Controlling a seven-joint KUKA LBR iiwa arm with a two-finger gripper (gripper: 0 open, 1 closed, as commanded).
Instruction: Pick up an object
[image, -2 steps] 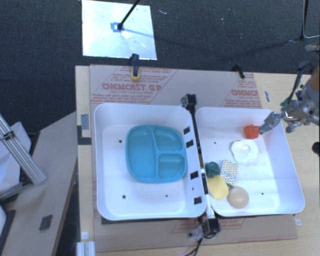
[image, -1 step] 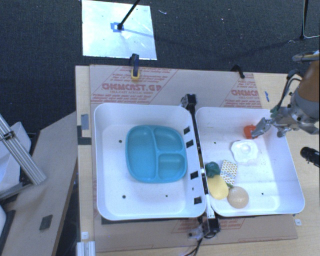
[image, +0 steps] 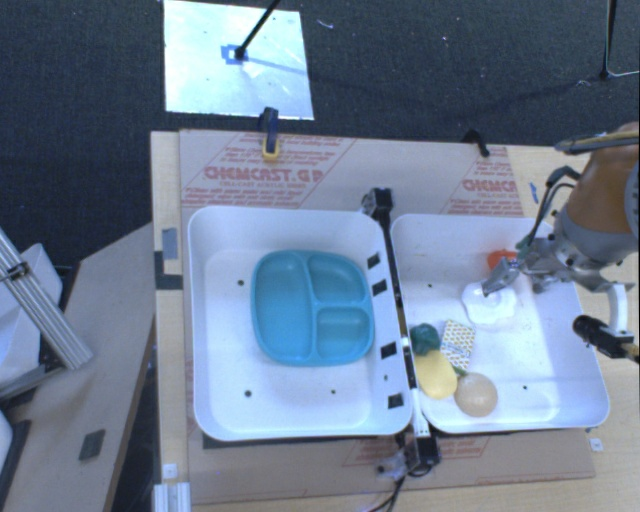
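Left bin (image: 215, 330) holding blue tray (image: 310, 307), right bin (image: 560, 400) cluttered

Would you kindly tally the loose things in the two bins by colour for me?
Blue: 1, the divided plate in the left bin
White: 1
Orange: 1, partly hidden by the gripper
Green: 1
Chequered: 1
Yellow: 1
Tan: 1
Total: 7, six of them in the right bin

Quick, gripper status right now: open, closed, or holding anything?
Gripper: cannot be told; it hangs over the flat white object in the right-hand white bin, nothing visibly held.
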